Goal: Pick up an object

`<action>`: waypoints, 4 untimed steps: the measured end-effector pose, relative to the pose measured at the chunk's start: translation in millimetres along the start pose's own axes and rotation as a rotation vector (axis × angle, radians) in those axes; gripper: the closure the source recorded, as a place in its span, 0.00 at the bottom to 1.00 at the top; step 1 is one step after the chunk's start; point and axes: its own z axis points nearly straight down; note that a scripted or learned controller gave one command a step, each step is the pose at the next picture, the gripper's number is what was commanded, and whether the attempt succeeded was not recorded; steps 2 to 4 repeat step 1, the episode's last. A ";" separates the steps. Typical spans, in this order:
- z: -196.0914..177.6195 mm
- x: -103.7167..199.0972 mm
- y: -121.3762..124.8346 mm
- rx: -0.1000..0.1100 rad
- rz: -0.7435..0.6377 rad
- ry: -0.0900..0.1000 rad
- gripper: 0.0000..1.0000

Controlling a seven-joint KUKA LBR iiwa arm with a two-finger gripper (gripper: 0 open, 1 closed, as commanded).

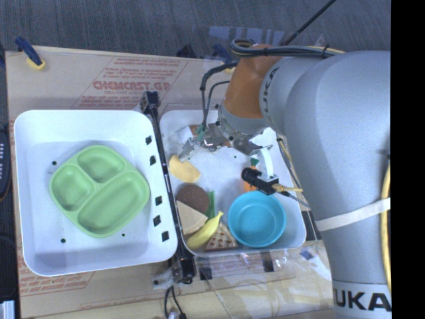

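Note:
My gripper (198,142) hangs low over the back left part of the right bin (292,234), under the orange wrist band. Just in front of it lies a pale yellow rounded piece (184,170), close to the gripper's tip but apart from it. Further forward sit a brown round item (192,196), a yellow banana (205,231) with a green stalk-like piece (212,203) beside it, and a blue bowl (257,220). A small orange item (247,186) peeks out behind the bowl. I see nothing held in the gripper.
The left bin (30,178) holds a green divided plate (99,189). A black divider with clips (158,171) runs between the bins. The grey arm covers the right bin's right side and back.

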 end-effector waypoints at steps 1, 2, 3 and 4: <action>1.1 -17.6 -104.3 -0.003 -0.092 0.000 0.00; 1.1 -17.6 -104.3 -0.003 -0.092 0.000 0.00; 1.1 -17.6 -104.3 -0.003 -0.092 0.000 0.00; 1.1 -17.6 -104.3 -0.003 -0.092 0.000 0.00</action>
